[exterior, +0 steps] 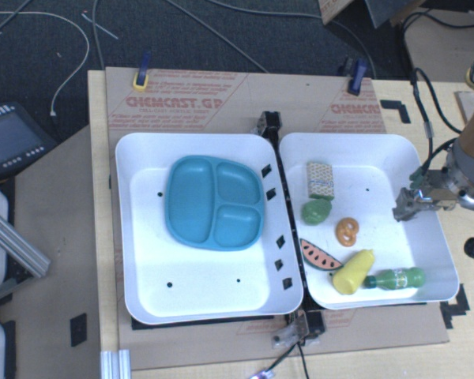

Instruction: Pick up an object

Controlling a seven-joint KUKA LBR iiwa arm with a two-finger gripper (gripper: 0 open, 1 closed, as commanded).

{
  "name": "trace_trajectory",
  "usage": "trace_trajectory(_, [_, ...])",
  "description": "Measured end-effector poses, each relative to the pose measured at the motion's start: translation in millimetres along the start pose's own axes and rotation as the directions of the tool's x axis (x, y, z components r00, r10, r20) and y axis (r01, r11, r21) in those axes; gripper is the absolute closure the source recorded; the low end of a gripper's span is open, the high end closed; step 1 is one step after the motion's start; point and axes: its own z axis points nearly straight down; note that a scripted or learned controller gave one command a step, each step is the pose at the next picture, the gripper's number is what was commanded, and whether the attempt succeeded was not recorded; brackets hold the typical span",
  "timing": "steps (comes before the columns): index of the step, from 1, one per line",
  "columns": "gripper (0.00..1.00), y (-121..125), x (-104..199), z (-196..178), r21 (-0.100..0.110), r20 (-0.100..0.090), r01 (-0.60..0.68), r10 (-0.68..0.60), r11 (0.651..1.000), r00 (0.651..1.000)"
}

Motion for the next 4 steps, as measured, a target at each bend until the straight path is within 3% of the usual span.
trace_trajectory(3, [1.00, 2.8, 174.0, -18.5, -0.003, 0.001, 0.001, -0.001, 1.000, 1.000])
trace_trajectory(4, [1.00, 2.4, 231.2, -5.0, 0.002, 0.001, 0.001, -0.001, 1.000, 1.000])
